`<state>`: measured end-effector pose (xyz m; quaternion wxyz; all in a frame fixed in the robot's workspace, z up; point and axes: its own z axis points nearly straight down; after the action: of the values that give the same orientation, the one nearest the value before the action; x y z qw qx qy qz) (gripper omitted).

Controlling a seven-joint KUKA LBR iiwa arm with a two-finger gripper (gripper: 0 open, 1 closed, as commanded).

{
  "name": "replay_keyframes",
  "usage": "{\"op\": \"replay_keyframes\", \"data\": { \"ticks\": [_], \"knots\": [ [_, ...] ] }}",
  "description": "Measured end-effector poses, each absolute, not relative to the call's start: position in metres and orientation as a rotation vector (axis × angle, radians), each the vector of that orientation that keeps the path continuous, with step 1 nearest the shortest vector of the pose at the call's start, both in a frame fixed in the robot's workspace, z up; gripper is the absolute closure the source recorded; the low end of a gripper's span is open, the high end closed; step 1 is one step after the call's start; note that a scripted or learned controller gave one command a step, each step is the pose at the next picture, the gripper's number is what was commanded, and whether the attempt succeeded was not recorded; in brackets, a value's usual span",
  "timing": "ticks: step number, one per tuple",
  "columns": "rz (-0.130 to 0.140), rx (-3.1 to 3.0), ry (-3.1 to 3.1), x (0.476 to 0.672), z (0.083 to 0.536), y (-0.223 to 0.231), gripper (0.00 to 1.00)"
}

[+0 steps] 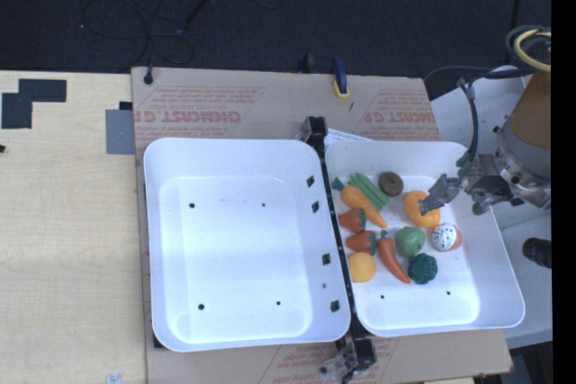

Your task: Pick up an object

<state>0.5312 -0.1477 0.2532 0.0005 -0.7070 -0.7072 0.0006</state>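
Touching the orange fruit (416,208), fingers (439,192) overlap its right edge.

Both white bins (236,333) look like smooth, shiny plastic. Under them lies flat brown cardboard (225,103), dull and papery with red print, and left of the cardboard the surface (63,238) looks like pale, smooth wood. The toy vegetables (387,234) in the right bin look like smooth plastic.

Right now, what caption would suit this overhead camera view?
Robot arm's fingers poised over an orange toy among play vegetables in the right white bin.
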Motion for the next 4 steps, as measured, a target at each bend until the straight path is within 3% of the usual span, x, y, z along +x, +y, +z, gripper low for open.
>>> {"op": "replay_keyframes", "data": {
  "ticks": [1, 2, 3, 4],
  "knots": [
    [0.001, -2.2, -2.228, 0.561, 0.204, -0.015, 0.0],
    [0.007, -2.218, -2.217, 0.561, 0.216, -0.024, 1.0],
    [0.007, -2.22, -2.214, 0.561, 0.216, -0.024, 0.0],
    [0.011, -2.218, -2.213, 0.508, 0.185, -0.032, 0.0]
  ]
}}
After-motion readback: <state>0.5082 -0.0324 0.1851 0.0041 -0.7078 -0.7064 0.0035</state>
